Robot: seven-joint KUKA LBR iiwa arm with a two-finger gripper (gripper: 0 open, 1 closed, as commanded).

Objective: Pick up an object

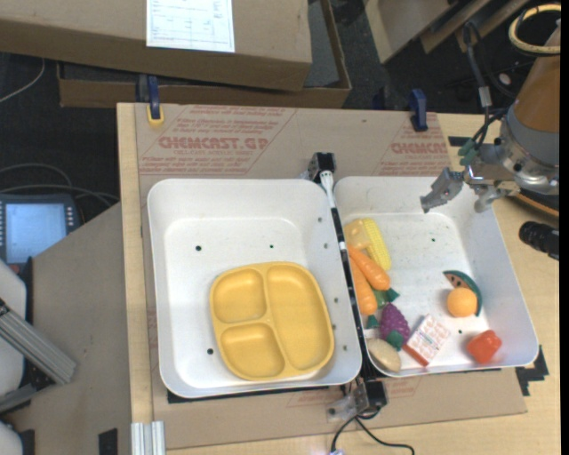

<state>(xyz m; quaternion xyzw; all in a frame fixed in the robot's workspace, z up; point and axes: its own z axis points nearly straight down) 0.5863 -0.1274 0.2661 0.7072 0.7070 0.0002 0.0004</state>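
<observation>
Overhead slanted view of a bench with two shallow white bins side by side. The gripper [458, 189] hangs at the 2 o'clock corner of the right bin [498, 253], over its upper rim; its two grey fingers stand apart, with nothing between them. The arm [538, 124], grey with an orange band, enters from 3 o'clock.

Right bin contents, all well below the gripper: a corn cob [377, 244] against the inner wall at 9 o'clock; two carrots [367, 271] just beneath it, lying slantwise and touching one another; purple grapes [394, 322] below the carrots; a pale rounded piece [385, 356] at the 7 o'clock corner; a small red-and-white packet [428, 339] beside the grapes, its print too small to read; an orange fruit [461, 302] resting against a dark green slice [464, 283] at 4 o'clock; a red piece [484, 347] at the 5 o'clock corner. The floor beneath the gripper is bare, so nothing stands between it and the bin.

Left bin [178, 267]: a yellow three-compartment plate [269, 320] toward 5 o'clock.

Both bins sit on a brown-papered board [222, 147] printed in red with "CHEMCAST GP" repeated. Blue clamps [418, 111] hold the board at its far edge. A cardboard box [107, 40] at 11 o'clock carries a white label [190, 22], illegible. A screen [37, 228] glows at 9 o'clock
</observation>
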